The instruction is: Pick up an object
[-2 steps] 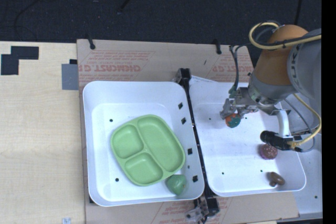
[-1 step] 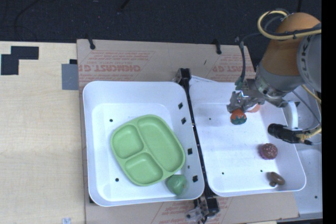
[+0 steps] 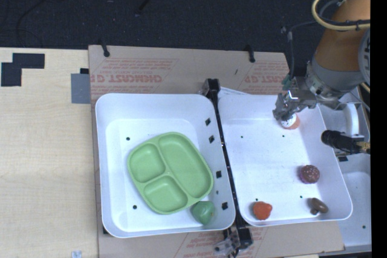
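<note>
My gripper (image 3: 288,113) hangs over the far right part of the right bin (image 3: 266,148). Directly under its tip lies a small pale orange object (image 3: 292,123), touching or nearly touching it; whether it is gripped cannot be made out. Farther forward in the same bin are a dark red ball (image 3: 309,174), an orange-red piece (image 3: 262,209) by the front wall and a small brown piece (image 3: 317,206) in the front right corner.
The left bin (image 3: 115,130) holds a green divided plate (image 3: 170,172) and a small green object (image 3: 204,212) at its front right corner. A black divider (image 3: 219,148) runs between the two bins.
</note>
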{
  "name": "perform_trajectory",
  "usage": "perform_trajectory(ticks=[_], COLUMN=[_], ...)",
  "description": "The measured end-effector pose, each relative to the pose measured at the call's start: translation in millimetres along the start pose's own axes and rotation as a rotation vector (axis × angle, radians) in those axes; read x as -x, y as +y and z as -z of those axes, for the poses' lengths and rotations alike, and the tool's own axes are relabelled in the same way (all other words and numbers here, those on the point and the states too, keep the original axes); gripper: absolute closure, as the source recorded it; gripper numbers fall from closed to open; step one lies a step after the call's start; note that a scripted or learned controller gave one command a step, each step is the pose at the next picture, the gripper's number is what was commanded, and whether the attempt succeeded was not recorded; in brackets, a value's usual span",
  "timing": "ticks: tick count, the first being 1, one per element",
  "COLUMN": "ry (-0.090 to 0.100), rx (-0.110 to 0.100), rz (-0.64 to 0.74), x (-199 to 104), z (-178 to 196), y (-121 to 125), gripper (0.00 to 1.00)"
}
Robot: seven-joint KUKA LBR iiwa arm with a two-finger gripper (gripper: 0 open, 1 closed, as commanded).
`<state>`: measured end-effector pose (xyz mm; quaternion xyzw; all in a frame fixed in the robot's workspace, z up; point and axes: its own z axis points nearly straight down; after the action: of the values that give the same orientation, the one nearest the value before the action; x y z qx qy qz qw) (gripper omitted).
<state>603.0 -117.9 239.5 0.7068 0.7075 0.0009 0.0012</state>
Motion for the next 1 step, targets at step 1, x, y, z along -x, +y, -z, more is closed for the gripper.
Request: perform_trajectory(ticks=[1], ry=[0.002], rx=[-0.007], rz=[0.002], x=[-54.4], z=[-10.2], y=[-2.6], gripper=[1.00])
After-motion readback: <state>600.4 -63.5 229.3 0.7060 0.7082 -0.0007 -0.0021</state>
